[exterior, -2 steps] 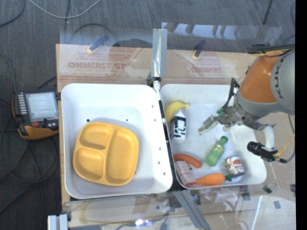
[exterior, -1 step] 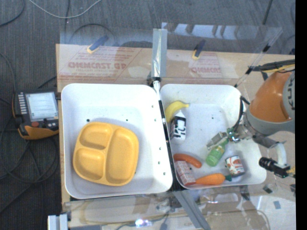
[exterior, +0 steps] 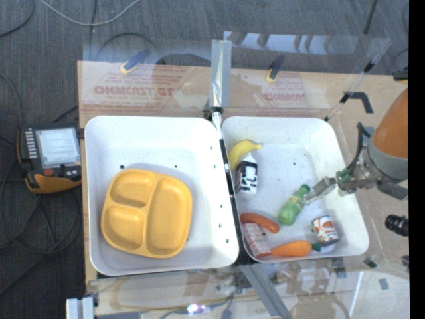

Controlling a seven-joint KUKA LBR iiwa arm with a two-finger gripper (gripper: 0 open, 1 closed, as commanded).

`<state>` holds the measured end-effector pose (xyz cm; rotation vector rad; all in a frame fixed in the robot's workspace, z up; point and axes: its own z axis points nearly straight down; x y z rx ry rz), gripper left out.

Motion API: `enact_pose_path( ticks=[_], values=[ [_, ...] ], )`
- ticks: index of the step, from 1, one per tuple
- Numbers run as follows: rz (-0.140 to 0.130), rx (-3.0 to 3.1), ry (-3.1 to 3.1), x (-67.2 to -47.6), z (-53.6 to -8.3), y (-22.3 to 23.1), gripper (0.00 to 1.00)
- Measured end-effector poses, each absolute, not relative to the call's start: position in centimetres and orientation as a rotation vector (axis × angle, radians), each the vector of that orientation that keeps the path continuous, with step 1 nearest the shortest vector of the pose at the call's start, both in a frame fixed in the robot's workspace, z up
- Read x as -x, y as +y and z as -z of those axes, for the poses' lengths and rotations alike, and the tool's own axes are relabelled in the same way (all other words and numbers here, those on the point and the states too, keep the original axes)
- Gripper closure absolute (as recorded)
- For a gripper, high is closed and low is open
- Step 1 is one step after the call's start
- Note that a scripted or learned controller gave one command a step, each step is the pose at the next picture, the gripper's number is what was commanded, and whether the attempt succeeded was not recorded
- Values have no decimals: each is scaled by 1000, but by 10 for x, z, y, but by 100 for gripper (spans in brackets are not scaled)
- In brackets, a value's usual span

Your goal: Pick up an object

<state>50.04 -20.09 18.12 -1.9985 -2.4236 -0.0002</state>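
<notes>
Your biggest thing is the yellow tray, lower left of the frame in the left bin: stiff, light, but too wide and flat for the claw, so leave it. Everything graspable sits in the right bin. The banana, up by the divider, is soft-skinned and curved; take it across the middle. The green bottle, centre right, looks light, hard and slick, likely to roll, so pinch across its body. The carrot along the bottom wall is firm and tapering; grip the thick end. The small can is rigid and round. Your claw hangs just beside the bottle's cap end, holding nothing; how wide it stands I cannot tell.
</notes>
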Motion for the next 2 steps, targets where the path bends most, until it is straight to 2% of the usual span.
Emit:
enact_pose_path(
  ticks=[1,2],
  values=[
    [8,1936,-2473,-513,-96,-215,0],
    [8,1937,-2472,-513,-104,-215,100]
  ],
)
